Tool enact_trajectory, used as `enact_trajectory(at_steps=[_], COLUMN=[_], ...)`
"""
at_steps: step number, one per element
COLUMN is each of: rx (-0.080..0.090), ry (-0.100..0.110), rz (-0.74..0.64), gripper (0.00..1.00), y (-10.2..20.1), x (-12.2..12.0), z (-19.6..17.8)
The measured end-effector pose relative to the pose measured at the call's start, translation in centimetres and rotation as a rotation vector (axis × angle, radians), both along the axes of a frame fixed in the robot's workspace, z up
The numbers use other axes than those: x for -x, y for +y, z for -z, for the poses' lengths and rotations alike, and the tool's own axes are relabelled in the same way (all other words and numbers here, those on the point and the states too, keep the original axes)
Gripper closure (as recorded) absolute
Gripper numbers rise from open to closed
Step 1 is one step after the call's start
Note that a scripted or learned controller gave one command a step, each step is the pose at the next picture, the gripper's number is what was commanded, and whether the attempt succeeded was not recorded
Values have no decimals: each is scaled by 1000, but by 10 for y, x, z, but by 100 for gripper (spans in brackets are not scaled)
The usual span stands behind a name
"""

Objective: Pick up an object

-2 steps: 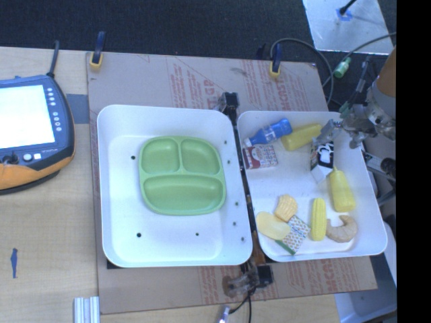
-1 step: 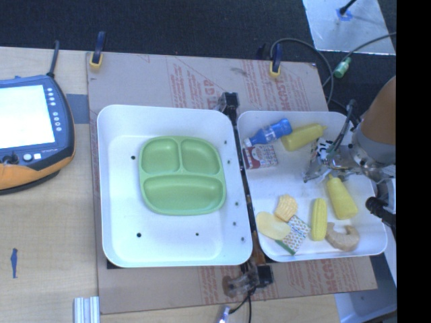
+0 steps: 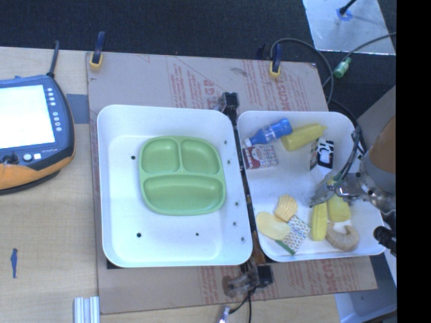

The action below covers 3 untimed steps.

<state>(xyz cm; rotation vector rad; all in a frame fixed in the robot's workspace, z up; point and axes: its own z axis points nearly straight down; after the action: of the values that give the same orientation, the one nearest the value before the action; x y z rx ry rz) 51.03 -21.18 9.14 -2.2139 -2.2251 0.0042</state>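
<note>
Hand [image 3: 326, 195] hovers just above the corn cob [image 3: 318, 221].

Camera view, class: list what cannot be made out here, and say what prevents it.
1. Gripper: too small and blurred in the camera view to tell whether it holds anything.
2. Arm: cut off by the right edge.
3. Red-and-white packet: its print is too small to read.
4. Right bin: its right rim is hidden behind the arm.
</note>
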Motion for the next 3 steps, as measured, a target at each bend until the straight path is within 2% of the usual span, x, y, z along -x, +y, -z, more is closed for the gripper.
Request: enact_trajectory(at_steps=[1, 2, 3], rx=[0, 1, 0], ry=[-1, 0, -2], rz=[-1, -4, -4], gripper=[0, 100, 100], y=[0, -1, 69], x=[34, 34, 34], z=[0, -10, -67])
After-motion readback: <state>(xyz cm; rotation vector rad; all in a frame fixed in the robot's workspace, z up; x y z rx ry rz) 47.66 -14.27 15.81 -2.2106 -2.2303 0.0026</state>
